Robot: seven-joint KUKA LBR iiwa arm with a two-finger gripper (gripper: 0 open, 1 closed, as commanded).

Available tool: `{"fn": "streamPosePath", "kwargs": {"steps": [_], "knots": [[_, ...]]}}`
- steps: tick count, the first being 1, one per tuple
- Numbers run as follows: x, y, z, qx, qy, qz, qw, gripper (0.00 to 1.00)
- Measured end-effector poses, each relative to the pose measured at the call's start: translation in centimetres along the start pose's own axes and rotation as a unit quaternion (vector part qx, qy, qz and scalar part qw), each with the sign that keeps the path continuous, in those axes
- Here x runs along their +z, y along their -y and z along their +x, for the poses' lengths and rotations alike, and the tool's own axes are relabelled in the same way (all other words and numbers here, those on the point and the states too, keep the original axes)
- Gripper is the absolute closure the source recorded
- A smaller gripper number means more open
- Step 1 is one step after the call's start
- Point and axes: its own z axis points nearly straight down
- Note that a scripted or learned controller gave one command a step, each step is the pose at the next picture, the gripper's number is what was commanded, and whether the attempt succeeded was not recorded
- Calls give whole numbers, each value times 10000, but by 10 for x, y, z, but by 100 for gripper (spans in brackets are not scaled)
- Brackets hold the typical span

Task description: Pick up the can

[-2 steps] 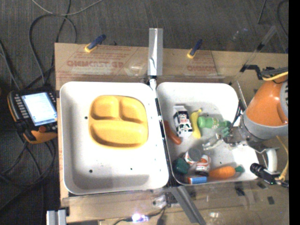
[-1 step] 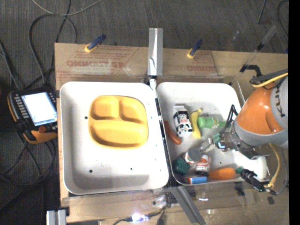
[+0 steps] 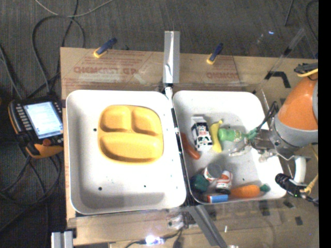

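Observation:
The can lies in the front part of the right bin. It is small, with a grey end and a white and red label, and it is tipped on its side. A teal object touches its left side and an orange carrot lies just to its right. My gripper hangs over the middle right of the same bin, beside a green toy. It is behind and to the right of the can, apart from it. The grey and orange arm reaches in from the right.
The right bin also holds a white and black toy, a yellow banana, a red-orange stick by the left wall and a blue item at the front. A yellow divided tray sits in the left bin.

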Motion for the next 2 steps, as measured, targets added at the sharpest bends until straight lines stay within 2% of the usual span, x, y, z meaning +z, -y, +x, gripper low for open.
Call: {"fn": "streamPosePath", "kwargs": {"steps": [1, 2], "knots": [[0, 0, 0, -1, -1, 1, 10000, 0], [51, 16, 80, -632, 27, -76, 9980, 0]]}}
